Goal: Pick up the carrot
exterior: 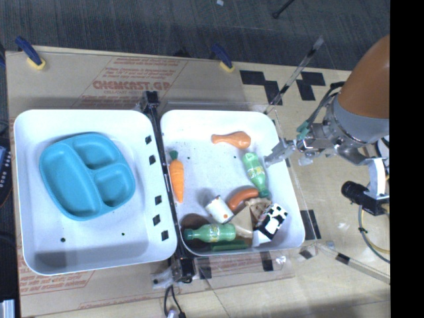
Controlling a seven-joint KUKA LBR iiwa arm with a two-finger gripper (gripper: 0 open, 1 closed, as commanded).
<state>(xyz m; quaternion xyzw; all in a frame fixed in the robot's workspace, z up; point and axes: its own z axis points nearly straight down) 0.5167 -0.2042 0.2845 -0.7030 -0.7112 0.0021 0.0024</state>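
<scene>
The carrot is orange with a small green top and lies lengthwise along the left wall of the right bin, top pointing to the back. My gripper hangs over the right rim of that bin, well to the right of the carrot and apart from it. Nothing shows in its grasp. The grey wrist and orange band rise behind it at the right.
The right bin also holds a drumstick, a green bottle, a sausage, a white cup, a lying green bottle and a black-and-white toy. A blue divided plate sits in the left bin.
</scene>
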